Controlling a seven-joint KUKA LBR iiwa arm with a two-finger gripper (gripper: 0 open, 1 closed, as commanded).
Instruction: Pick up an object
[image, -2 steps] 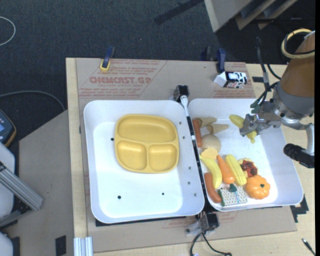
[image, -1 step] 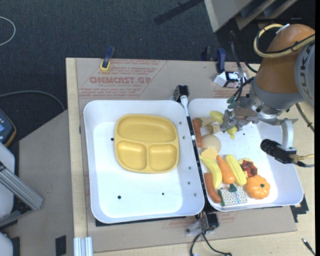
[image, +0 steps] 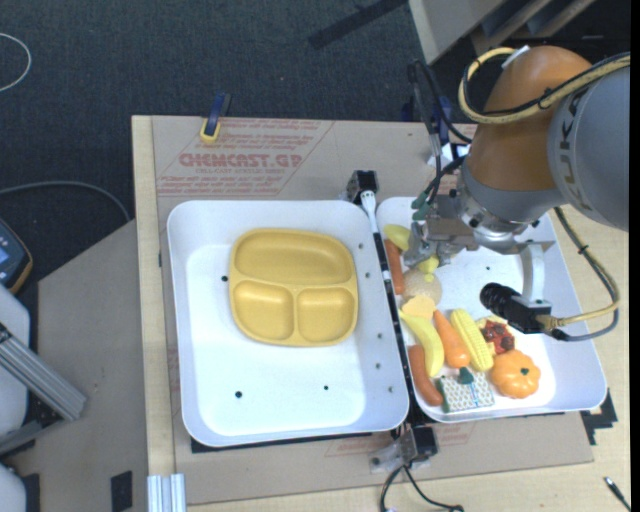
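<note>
Camera view: gripper (image: 428, 250) sits low over the right bin (image: 575, 385), among toy food beside the yellow banana (image: 398, 237); its opening cannot be determined. Left bin (image: 190, 330) holds a yellow divided tray (image: 293, 286).

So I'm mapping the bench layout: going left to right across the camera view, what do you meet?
Left bin → yellow divided tray → banana → corn cob → small orange pumpkin.
</note>
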